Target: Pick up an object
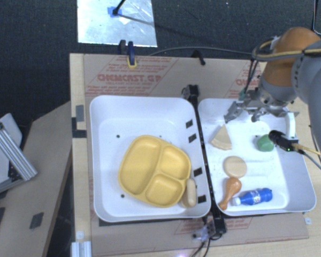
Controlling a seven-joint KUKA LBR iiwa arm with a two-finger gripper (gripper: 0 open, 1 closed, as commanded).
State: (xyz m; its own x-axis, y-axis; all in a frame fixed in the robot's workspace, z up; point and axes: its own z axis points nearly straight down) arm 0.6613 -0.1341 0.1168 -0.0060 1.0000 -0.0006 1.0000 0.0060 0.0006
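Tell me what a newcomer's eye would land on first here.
The big yellow divided tray lying in the left bin draws the eye first. Next comes the grey arm with its orange band, its gripper poised over the far end of the right bin, above the wedge and green object.

A cardboard sheet (150, 74) printed with red lettering covers the worktop (53, 138) under both white bins. At its far edge, a blue and yellow clamp (130, 54) grips the cardboard. Beyond it, a shiny silver sheet (104, 15) lies on dark carpet (27, 47), with a small blue mark (115, 12) on it. At the left edge, a ribbed aluminium bar (8, 151) sits tilted. Black clips (192, 92) join the bins at the divide.
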